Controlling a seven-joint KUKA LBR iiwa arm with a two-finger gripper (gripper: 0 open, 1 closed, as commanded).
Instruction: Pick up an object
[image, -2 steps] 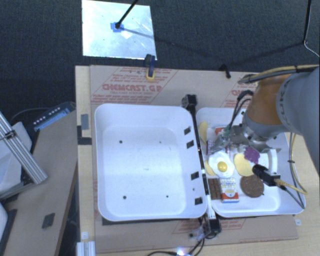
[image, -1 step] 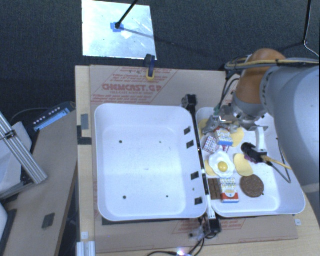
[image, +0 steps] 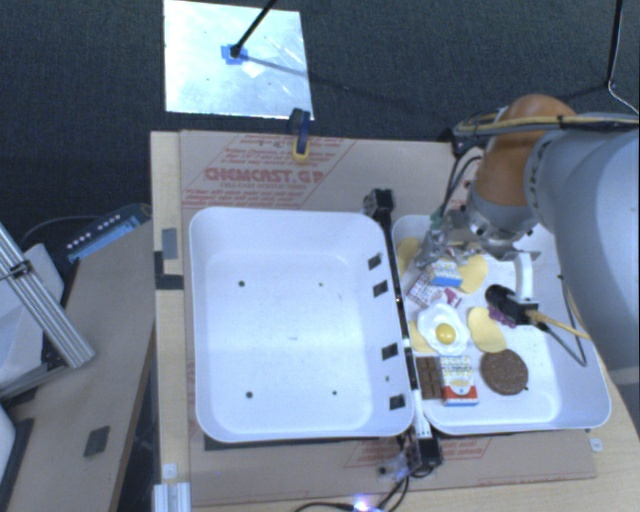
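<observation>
Nearest the lens is the grey arm (image: 590, 190), reaching in from 3 o'clock with its orange band (image: 520, 135) above the wrist. Its gripper (image: 436, 250) sits low over the far left part of the right bin (image: 590, 400); whether it is open or closed cannot be told.

Just at 6 o'clock of the gripper lies a small white, blue and yellow card (image: 447, 272), with a red-and-white wrapper (image: 424, 293) at 7 o'clock, touching the card. A pale yellow disc (image: 407, 253) lies at 9 o'clock by the bin wall, and a yellow slice (image: 475, 272) at 4 o'clock.

Farther out toward 6 o'clock come a fried egg (image: 441, 328), a second yellow slice (image: 488, 332), a brown patty (image: 505, 372), a chocolate bar (image: 429, 377) and a red-and-white packet (image: 459, 383), the last two side by side. The left bin (image: 215, 330) lies at 9 o'clock, edge to edge with the right one.
</observation>
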